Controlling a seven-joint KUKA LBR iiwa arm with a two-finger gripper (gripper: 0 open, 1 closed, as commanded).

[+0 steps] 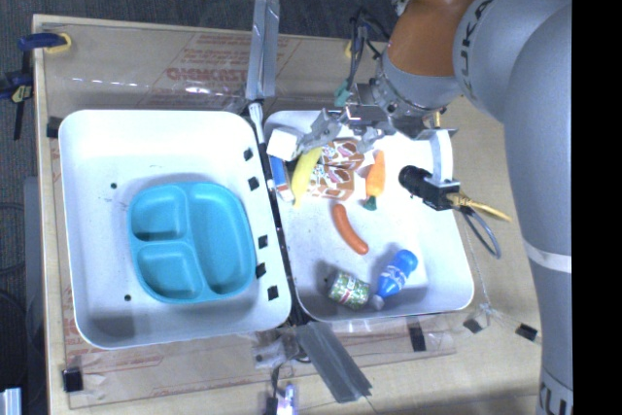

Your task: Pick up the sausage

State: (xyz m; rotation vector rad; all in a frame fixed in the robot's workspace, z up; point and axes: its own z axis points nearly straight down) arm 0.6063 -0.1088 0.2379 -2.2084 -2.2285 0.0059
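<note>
One sausage lies mid right bin, long axis diagonal, toward the bin's near edge from the gripper. Gripper at far edge; opening & any hold can't be told.

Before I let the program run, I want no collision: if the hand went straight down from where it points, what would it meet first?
Probably the patterned snack packet and banana under the hand, not the sausage, which lies nearer the camera. Depth is unclear.

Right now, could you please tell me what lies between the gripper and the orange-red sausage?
In the camera view, a red-and-white patterned packet lies between the gripper and the orange-red sausage.
</note>
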